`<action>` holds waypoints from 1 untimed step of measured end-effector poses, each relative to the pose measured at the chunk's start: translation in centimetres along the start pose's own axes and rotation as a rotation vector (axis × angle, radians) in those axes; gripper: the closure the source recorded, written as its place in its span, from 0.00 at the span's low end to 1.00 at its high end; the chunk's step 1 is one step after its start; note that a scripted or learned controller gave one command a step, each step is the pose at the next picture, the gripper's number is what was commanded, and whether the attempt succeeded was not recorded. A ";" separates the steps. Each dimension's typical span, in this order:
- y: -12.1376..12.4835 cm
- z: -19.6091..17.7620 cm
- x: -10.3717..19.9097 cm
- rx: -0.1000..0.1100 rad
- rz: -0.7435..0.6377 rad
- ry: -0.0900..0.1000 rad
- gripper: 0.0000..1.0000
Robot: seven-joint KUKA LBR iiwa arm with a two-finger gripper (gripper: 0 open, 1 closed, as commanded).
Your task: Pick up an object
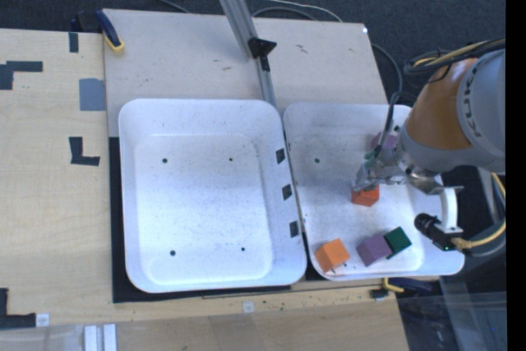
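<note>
Gripper (367,177): low in the right white bin (329,136), right over the small red-orange block (365,196) | you can't tell its grip | likely placed for a grab | other blocks sit near.

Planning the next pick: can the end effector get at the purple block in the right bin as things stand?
Probably yes. The purple block lies uncovered near the right bin's front edge, though the green block touches its side. The end effector sits just behind it.
</note>
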State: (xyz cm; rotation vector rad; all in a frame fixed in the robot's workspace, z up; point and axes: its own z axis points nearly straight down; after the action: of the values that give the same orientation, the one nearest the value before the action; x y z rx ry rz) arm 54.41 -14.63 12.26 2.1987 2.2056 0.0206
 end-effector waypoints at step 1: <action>0.0 0.1 0.0 0.000 0.000 0.000 0.00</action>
State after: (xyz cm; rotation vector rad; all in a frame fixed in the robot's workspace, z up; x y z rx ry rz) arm 54.40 -14.61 12.20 2.1985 2.2061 0.0204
